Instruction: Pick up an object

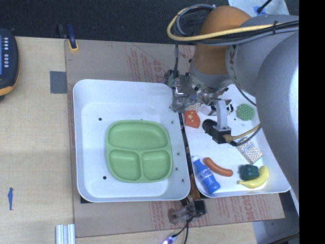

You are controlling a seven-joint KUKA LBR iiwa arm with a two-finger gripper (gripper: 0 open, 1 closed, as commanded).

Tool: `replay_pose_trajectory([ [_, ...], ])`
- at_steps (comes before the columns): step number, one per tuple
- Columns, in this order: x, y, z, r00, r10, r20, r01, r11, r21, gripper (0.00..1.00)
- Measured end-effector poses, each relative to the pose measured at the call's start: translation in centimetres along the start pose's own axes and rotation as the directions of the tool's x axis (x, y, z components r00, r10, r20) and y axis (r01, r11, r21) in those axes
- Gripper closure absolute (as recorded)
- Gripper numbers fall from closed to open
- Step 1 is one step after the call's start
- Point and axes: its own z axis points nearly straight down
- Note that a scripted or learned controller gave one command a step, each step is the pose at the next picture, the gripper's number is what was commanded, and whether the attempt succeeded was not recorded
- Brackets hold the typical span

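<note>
A: What is recorded of the surface and the room?

B: A pale wooden bench (30,151) is listed, overlaid by a brown cardboard sheet (127,60). Two shallow white bins are set side by side on it. In the left bin (84,136) a green divided tray (138,150) is laid near the centre. A dark floor is seen at 12 o'clock, beyond the bench. A black and orange device (7,60) is placed at the bench's 9 o'clock edge.

A: And the tool?

B: The gripper (195,96) is entered at the 11 o'clock corner of the right bin (277,187), below the arm's orange band (219,39). Whether it is apart or together cannot be told; the wrist hardware hides it. Nothing is seen held.

A: Where are the objects placed relative to it?

B: A red piece (191,118) is noted just below the gripper, at its 6 o'clock; contact cannot be judged. A green textured ball (246,111) is listed at its 4 o'clock. Well apart, toward 5 o'clock, are catalogued a patterned packet (250,150), a sausage (218,167), a blue bottle (205,175), a dark green vegetable (248,171) and a banana (255,179), the last two touching.
</note>
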Motion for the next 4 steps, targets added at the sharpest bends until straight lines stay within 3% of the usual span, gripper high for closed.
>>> replay_pose_trajectory([
  [1,-6.3,3.3,-4.1,1.000,0.003,0.000,-0.003,1.000,-0.004,1.00],
  [2,-2.7,0.9,0.0,1.000,0.000,0.000,0.000,1.000,-0.001,1.00],
  [3,2.0,-4.0,-0.6,1.000,-0.001,0.000,0.001,1.000,-0.001,1.00],
  [4,-9.1,2.8,-0.5,1.000,0.004,0.000,-0.004,1.000,-0.003,1.00],
])
